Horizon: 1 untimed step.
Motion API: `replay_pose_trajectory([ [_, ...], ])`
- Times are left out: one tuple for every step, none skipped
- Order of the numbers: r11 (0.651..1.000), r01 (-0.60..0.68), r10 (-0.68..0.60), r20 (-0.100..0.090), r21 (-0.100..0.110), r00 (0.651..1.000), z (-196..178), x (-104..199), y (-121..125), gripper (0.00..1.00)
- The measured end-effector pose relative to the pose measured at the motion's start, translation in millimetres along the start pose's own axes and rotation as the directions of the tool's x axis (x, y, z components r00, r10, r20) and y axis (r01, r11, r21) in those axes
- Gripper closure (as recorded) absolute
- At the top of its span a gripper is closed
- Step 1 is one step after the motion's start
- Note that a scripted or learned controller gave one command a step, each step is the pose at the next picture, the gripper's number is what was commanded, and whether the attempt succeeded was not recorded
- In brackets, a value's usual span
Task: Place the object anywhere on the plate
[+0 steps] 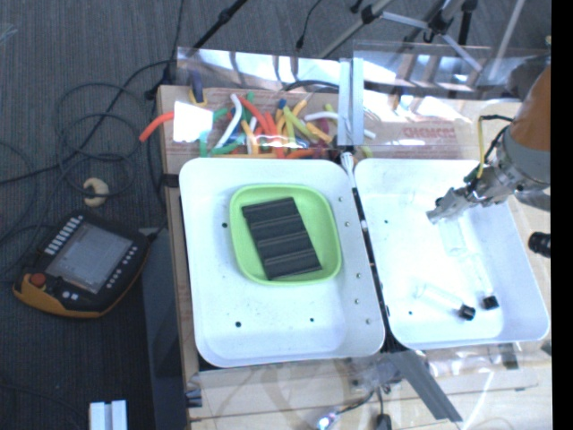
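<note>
A dark grey ribbed block [282, 237] lies flat on the green plate [240, 211], which sits in the left white bin [206, 294]. The block covers the plate's middle and stays inside its rim. My gripper [445, 207] hovers over the upper part of the right bin [394, 240], well to the right of the plate and apart from the block. Nothing shows in the gripper.
Small clear tubes with black caps [466, 311] lie near the right bin's front corner. Coloured cables [269, 125] are piled behind the bins, beside an upright metal post [351, 97]. A teach pendant [81, 267] rests on the floor at the left.
</note>
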<state>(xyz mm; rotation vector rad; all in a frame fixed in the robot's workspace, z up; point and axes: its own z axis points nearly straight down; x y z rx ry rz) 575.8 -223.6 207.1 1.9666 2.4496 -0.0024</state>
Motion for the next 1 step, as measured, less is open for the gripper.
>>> replay_pose_trajectory([
  [1.000,0.000,0.000,0.000,0.000,1.000,-0.1,0.0,0.0,0.00],
])
